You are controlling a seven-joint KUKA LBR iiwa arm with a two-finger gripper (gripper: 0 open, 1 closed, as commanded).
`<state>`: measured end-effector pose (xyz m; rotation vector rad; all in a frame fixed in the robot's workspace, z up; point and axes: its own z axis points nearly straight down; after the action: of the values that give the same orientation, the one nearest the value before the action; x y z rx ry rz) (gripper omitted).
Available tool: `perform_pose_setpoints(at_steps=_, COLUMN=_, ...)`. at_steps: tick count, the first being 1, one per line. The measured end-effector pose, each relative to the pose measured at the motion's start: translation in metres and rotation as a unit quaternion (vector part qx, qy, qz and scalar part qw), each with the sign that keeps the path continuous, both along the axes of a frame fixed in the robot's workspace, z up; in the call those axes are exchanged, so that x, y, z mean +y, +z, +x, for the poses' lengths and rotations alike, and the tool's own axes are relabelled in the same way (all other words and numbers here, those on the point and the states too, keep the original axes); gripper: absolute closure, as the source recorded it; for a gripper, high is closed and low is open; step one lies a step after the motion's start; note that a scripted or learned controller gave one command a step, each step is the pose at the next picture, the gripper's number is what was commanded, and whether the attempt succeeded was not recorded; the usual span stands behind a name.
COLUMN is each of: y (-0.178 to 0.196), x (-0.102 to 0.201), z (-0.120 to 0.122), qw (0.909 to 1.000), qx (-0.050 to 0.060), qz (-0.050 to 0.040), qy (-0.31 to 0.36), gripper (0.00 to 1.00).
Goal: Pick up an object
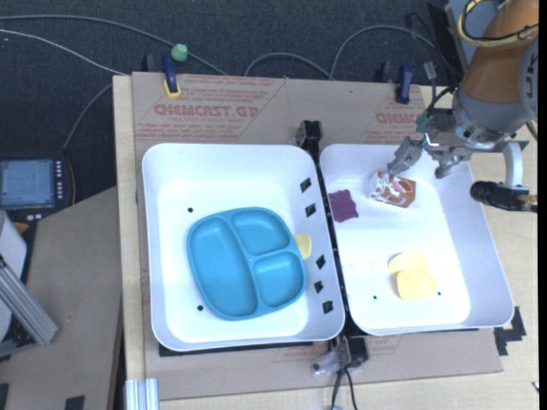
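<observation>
Beside the splayed tool (422, 162) – a red-white packet (394, 190) – long axis slanting down-right.

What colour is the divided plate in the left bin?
Light blue: the three-compartment plastic plate, seen best in the camera view.

Blue tray (244, 261) (white bins (162, 254)), purple scrap (343, 205)
</observation>
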<state>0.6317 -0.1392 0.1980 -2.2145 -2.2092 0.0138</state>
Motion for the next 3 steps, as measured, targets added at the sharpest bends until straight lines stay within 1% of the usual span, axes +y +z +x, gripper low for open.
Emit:
perform_pose_setpoints(at_steps=1, y=0.009, x=0.000, z=0.003, qw=1.0000, qx=-0.007, qz=-0.0011, qy=0.001, gripper=0.00)
perform_pose_setpoints(at_steps=2, y=-0.037, x=0.005, z=0.010, qw=1.0000, qx=-0.005, qz=-0.0008, qy=0.002, gripper=0.00)
perform_pose_setpoints(at_steps=3, y=-0.079, x=0.004, z=0.013, qw=1.0000, qx=-0.006, qz=-0.0012, qy=0.002, gripper=0.00)
